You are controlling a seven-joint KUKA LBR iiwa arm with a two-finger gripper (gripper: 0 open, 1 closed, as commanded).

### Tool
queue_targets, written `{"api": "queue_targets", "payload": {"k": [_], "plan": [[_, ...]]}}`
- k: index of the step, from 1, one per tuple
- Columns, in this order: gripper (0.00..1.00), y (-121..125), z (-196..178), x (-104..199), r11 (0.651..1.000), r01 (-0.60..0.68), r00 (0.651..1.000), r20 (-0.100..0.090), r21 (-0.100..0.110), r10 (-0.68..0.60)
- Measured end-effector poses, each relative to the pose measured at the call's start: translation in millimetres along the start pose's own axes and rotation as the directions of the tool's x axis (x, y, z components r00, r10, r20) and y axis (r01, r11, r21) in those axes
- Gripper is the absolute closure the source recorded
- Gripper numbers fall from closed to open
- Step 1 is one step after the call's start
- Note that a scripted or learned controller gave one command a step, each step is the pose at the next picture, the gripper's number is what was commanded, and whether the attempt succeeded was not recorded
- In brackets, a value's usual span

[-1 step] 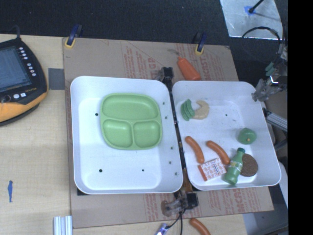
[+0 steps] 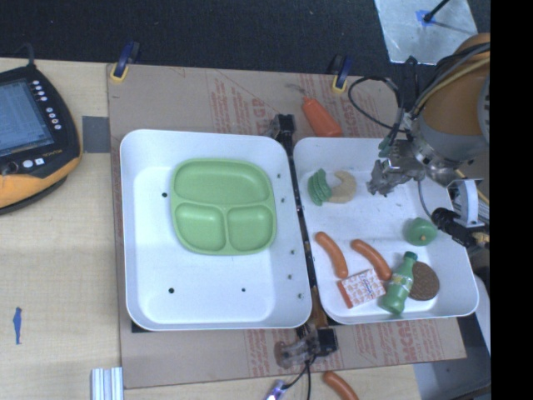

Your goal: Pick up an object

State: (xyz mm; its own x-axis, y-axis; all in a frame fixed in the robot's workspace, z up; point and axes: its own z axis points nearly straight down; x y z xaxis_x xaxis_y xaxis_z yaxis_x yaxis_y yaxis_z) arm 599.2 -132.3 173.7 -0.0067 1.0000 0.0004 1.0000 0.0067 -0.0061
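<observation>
The right white bin [image 2: 366, 307] holds a green leafy piece [image 2: 319, 187] beside a beige curved piece [image 2: 342, 187], two orange sausages [image 2: 332, 253] [image 2: 371, 257], a red and white packet [image 2: 361, 287], a green bottle [image 2: 399, 285], a brown round patty [image 2: 424, 281] and a green ball [image 2: 420, 232]. My gripper [image 2: 383, 181] hangs over the upper part of this bin, just right of the beige piece, fingers pointing down. I see nothing between the fingers.
The left white bin [image 2: 150, 294] carries a green divided plate [image 2: 223, 204]. An orange carrot [image 2: 321, 117] lies outside the bins at the back, another sausage [image 2: 342, 384] at the front. A teach pendant [image 2: 33, 136] rests far left. Cables trail from the arm.
</observation>
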Motion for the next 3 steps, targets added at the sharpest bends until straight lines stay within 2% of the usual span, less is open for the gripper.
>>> {"api": "queue_targets", "payload": {"k": [1, 2, 3], "plan": [[0.00, -32, -44, -81, 1.000, -0.004, 1.000, 0.002, -0.004, 0.004], [0.00, -18, 10, 28, 1.000, 0.001, 1.000, 0.000, -0.001, -0.001], [0.00, -63, 40, -1, 1.000, -0.002, 1.000, 0.002, -0.002, 0.002]]}}
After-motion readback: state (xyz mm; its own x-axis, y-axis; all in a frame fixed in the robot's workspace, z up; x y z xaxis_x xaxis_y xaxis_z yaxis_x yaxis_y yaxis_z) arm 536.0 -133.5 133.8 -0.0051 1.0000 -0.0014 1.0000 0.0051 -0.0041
